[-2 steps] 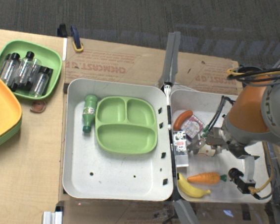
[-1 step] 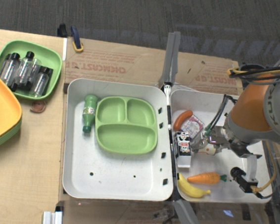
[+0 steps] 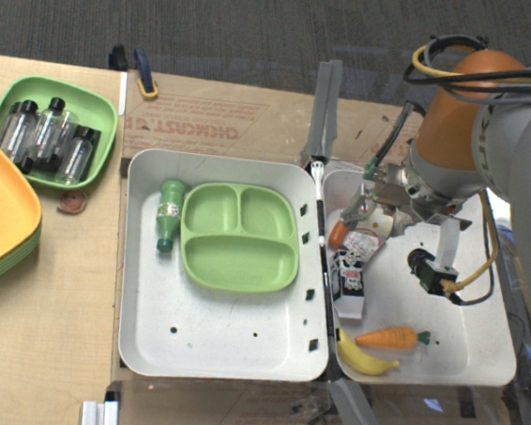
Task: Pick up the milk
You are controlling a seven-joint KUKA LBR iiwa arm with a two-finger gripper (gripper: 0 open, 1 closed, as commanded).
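**Arm parked over the right bin**

Gripper (image 3: 376, 212) sits low in the right bin (image 3: 477, 356), just above the milk carton (image 3: 350, 280) lying along the left wall. Carrot (image 3: 390, 338) and banana (image 3: 364, 357) sit near the front. Left bin (image 3: 139, 335) has a green divided plate (image 3: 240, 236) and a green bottle (image 3: 168, 214).

green divided plate (image 3: 240, 236), green bottle (image 3: 168, 213) beside it, carrot (image 3: 392, 338), banana (image 3: 364, 358)
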